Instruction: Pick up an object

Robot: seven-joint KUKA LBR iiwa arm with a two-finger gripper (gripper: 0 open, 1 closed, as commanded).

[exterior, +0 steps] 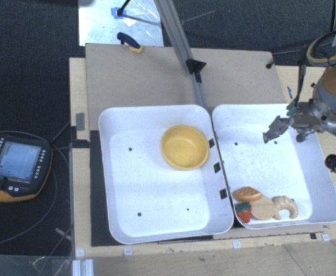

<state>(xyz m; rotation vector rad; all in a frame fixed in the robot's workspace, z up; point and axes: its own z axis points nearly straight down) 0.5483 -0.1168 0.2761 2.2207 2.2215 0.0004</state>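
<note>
The grey two-finger gripper (278, 129) hangs over the upper part of the right shallow white bin (323, 171), and whether it is open or closed cannot be told. A yellow round bowl (184, 147) sits in the left white bin (122, 211). A brown bread-like piece (247, 194), a red piece (244, 215), a pale round piece (263, 210) and a curled tan piece (287, 206) cluster at the right bin's near edge, well apart from the gripper.

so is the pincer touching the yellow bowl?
Apart. The camera view shows the pincer over the right bin, while the yellow bowl sits in the left bin, with the bin walls between them.
</note>
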